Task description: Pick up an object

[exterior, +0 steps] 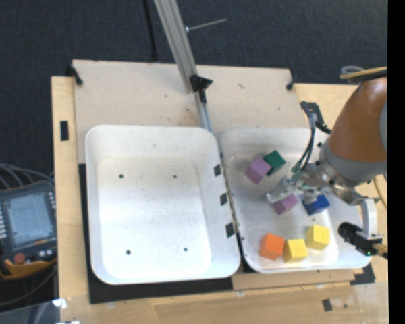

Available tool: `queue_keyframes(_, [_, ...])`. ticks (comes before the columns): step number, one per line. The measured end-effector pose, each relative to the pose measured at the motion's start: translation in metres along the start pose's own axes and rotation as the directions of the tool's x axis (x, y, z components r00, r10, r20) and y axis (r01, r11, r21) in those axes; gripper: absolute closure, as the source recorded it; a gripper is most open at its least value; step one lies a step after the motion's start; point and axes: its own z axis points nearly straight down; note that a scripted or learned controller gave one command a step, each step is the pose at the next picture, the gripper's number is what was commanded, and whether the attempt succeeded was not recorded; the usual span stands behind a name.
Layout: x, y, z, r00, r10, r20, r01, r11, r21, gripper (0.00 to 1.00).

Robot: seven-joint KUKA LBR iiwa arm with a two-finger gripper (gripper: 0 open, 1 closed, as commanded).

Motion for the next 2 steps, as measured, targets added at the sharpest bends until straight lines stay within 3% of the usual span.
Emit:
queue_keyframes(1, [0.0,0.0,0.0,1.0,0.003,0.001,-0.003,1.0,-0.001,0.0])
queue_keyframes(2, [-0.004,-0.006,0.061,1.0,0.003,0.001,-0.003,1.0,0.006,0.0])
